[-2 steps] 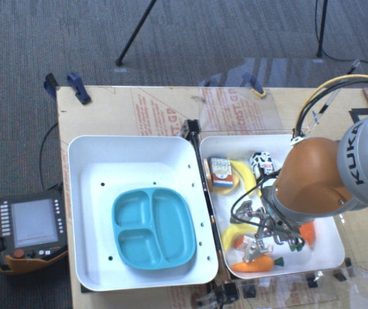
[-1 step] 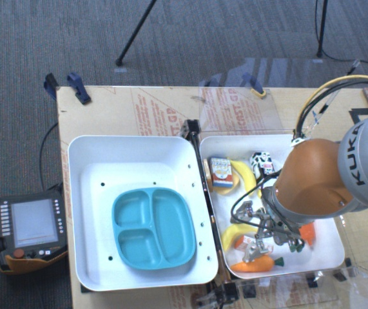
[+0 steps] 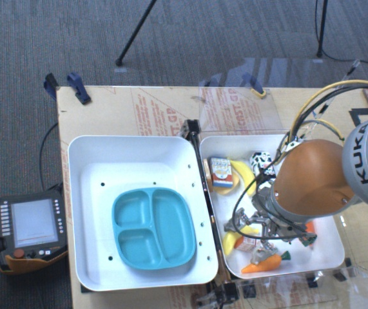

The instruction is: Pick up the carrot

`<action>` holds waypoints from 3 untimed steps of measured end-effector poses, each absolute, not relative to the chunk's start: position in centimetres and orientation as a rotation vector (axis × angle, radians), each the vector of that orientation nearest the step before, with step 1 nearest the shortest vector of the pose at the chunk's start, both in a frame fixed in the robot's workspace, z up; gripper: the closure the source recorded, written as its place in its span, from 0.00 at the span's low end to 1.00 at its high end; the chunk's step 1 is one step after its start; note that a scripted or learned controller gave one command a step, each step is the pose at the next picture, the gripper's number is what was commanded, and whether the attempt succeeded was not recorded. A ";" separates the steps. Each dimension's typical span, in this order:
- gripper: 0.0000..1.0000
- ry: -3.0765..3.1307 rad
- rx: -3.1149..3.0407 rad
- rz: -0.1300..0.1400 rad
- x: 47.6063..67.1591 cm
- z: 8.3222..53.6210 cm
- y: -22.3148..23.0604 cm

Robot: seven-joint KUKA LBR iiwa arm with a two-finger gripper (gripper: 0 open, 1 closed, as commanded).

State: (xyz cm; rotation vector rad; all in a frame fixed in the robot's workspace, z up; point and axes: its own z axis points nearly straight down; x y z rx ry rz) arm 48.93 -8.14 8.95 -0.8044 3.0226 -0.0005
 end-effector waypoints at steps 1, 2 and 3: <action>1.00 3.025 -0.809 0.006 48.9 9.8 -7.9; 1.00 2.800 -1.409 0.002 49.7 18.9 -3.6; 1.00 2.767 -1.466 -0.003 56.9 24.3 -9.3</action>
